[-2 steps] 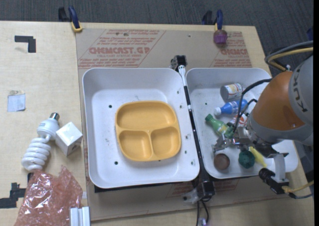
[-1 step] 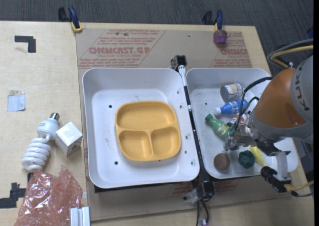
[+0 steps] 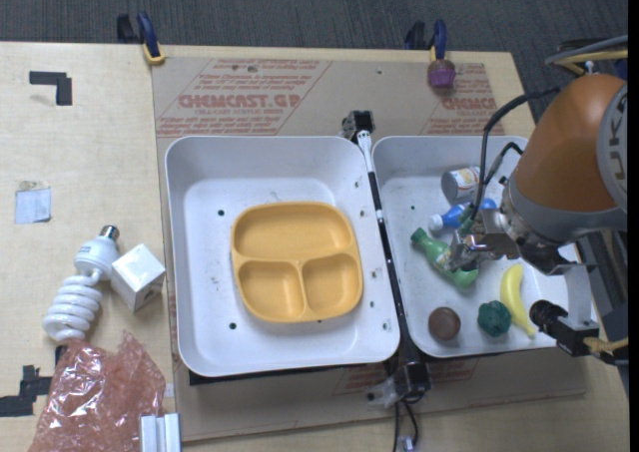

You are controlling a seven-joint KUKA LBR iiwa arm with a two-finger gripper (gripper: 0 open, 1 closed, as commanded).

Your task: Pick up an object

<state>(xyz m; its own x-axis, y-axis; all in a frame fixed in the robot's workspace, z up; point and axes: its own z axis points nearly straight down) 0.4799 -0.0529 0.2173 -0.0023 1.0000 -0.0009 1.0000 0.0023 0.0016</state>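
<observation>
The claw [image 3: 467,252] is down inside the right bin [image 3: 399,171], low over a green bottle [image 3: 439,256] that lies on its side near the bin's middle. Whether it is open or closed on anything I cannot tell: the orange and grey arm [image 3: 574,166] hides most of the mechanism.

The main risk, in my judgement, is crowding. The bottle's far end sits touching or just beside a small blue object [image 3: 451,219], with a silver can [image 3: 459,182] a little further toward the bin's back wall. A slightly offset closure could pinch two things together, or nudge the bottle so it rolls away toward the bin's left wall. The bottle's rounded, slanted body may also slip out on lifting.

Relative to the claw, the bottle lies directly underneath and extends to its left. A banana [image 3: 513,296] lies just to the claw's right toward the front edge, with a dark green lump [image 3: 492,317] and a brown ball [image 3: 444,323] along the front wall, apart from the claw.

The left bin [image 3: 190,240] holds a yellow divided tray [image 3: 297,261].
</observation>
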